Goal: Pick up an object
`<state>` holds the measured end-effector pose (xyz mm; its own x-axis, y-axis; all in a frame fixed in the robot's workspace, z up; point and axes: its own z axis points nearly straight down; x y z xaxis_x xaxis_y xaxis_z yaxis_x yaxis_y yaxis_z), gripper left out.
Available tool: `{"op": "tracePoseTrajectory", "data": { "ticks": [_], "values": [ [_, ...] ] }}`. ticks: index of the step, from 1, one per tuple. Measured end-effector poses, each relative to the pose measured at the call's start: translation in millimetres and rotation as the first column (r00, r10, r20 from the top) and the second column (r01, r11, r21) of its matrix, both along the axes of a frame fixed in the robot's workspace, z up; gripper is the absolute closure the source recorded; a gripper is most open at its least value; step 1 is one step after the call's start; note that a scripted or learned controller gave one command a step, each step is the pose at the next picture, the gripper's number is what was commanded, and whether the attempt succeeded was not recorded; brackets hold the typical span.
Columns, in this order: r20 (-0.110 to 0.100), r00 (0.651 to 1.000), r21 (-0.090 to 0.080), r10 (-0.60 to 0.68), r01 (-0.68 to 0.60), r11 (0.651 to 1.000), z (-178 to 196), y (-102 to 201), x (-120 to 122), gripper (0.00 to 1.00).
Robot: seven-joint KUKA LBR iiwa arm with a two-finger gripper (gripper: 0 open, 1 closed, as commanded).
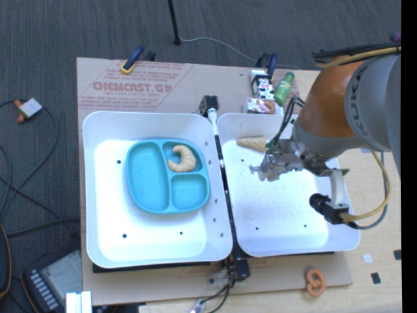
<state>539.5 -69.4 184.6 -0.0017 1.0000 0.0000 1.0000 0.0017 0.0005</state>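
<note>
A tan cone-shaped object point(253, 143) lies in the right bin point(280, 233), close to its back-left corner. My gripper point(267, 170) hangs over that same bin, a short way in front of and slightly right of the cone, not touching it. Nothing can be seen in the gripper. In the left bin point(111, 240) rests a blue divided plate point(156, 188), and a pale croissant-like pastry point(183, 158) sits in its back-right compartment. The grey and orange arm point(345, 109) covers the back-right part of the right bin.
Behind the right bin stand a green bottle point(283, 89) and a small printed box point(262, 103). An orange ring point(315, 281) lies on the board in front of the right bin. Blue clamps point(133, 57) hold the board's back edge.
</note>
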Motion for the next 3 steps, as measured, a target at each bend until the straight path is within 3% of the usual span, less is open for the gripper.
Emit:
{"op": "tracePoseTrajectory", "data": {
  "ticks": [1, 2, 3],
  "values": [
    [-0.003, 1.0, 0.0, 0.0, 0.0, 1.0, -1, 63, -46, 1.0],
    [-0.003, 1.0, 0.001, 0.0, 0.0, 1.0, -1, 111, -56, 1.0],
    [-0.003, 1.0, 0.0, 0.0, 0.0, 1.0, -1, 121, -56, 1.0]
  ]
}}
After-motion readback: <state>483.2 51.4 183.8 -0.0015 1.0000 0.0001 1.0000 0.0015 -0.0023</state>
